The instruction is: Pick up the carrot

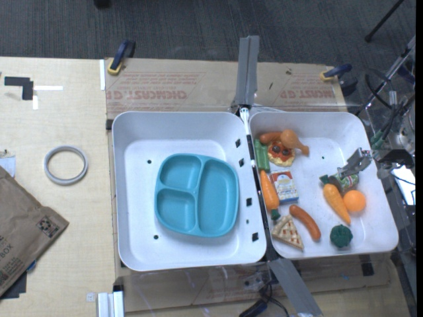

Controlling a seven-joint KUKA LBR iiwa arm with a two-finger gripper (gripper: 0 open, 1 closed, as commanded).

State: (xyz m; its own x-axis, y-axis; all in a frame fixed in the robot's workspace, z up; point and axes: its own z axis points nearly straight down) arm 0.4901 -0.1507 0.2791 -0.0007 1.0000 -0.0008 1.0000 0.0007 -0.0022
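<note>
An orange carrot (336, 203) with a green leafy top lies tilted in the right part of the right bin (310, 115), touching an orange fruit (355, 201). My gripper (354, 166), a metallic piece coming in from the right edge, sits just above and to the right of the carrot's leafy end, close to it. Nothing is visibly held. A second orange carrot-like piece (268, 190) lies along the right bin's left wall.
The right bin also holds a broccoli (341, 236), a sausage (305, 221), a pizza slice (287, 232), a small carton (285, 185), a drumstick (291, 139) and a green vegetable (262, 156). A teal divided plate (197, 194) lies in the left bin (132, 177).
</note>
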